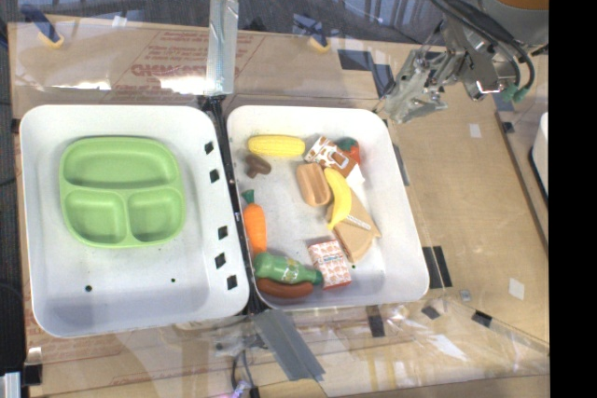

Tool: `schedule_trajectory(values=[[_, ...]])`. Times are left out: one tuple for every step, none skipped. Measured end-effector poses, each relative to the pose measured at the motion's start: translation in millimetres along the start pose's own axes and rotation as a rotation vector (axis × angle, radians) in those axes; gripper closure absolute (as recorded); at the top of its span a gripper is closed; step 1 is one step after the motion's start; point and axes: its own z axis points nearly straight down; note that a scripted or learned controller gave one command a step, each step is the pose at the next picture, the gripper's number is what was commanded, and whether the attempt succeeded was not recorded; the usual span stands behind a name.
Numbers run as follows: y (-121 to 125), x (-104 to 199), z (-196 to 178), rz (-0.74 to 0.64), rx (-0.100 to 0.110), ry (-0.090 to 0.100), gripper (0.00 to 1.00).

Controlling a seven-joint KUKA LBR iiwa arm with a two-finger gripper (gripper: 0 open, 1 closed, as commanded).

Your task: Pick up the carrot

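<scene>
The carrot point(255, 226), orange with a green tip, lies along the left wall of the right bin point(401, 228). My gripper point(403, 100) hangs above the bin's upper right corner, outside its rim and well away from the carrot. Its fingers point down and to the left, spread apart, with nothing between them.
The right bin also holds a corn cob point(276, 145), a banana point(338, 197), a bread roll point(313, 185), a brown piece point(257, 166), a small red box point(329, 262), a green bottle point(284, 269) and a sausage point(284, 290). A green divided plate point(121, 191) sits in the left bin point(47, 284).
</scene>
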Motion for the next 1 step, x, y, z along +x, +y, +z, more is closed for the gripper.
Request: schedule_trajectory(values=[[-23.2,67.6,88.9,-0.09,-0.008,0.017,1.0]])
